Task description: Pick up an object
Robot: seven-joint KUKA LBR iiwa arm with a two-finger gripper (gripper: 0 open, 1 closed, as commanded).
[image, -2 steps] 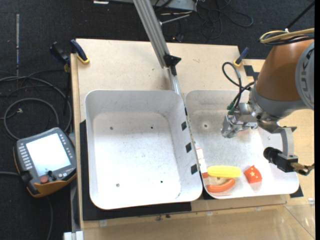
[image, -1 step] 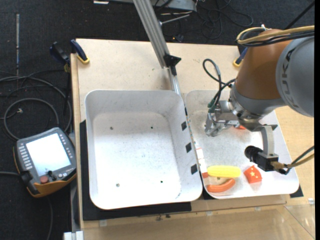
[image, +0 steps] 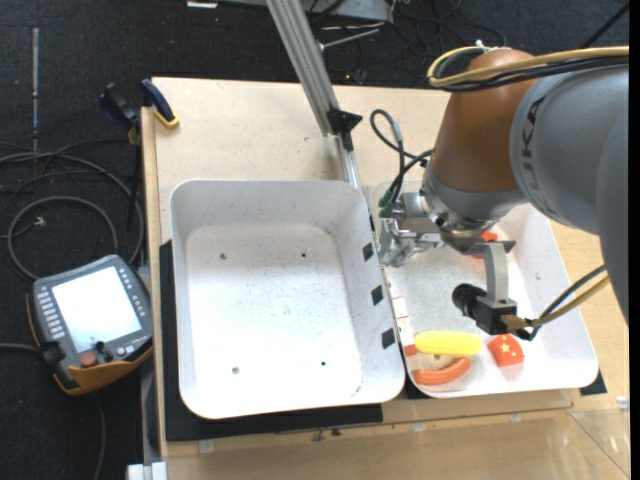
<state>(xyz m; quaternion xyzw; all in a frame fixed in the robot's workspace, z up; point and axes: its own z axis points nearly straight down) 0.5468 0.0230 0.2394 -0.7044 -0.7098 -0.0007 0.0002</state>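
Observation:
In the right bin [image: 560, 368], near its front edge, lie a yellow banana-shaped object [image: 447, 343], an orange curved sausage-like piece [image: 441, 371] just in front of it, and a red block [image: 506, 350] to their right. A small orange item [image: 488, 235] peeks out from under the arm's wrist. My gripper [image: 398, 236] hangs low at the right bin's left wall, behind the yellow object and apart from it. I see nothing held in it. The big orange-and-grey wrist hides the back of the bin.
The left bin [image: 200, 218] sits beside the gripper, and the two bins meet at a shared wall. A black cable fitting [image: 482, 308] hangs from the arm above the red block. A slanted aluminium post [image: 305, 53] rises behind the bins. A teach pendant [image: 90, 318] lies off the bench at left.

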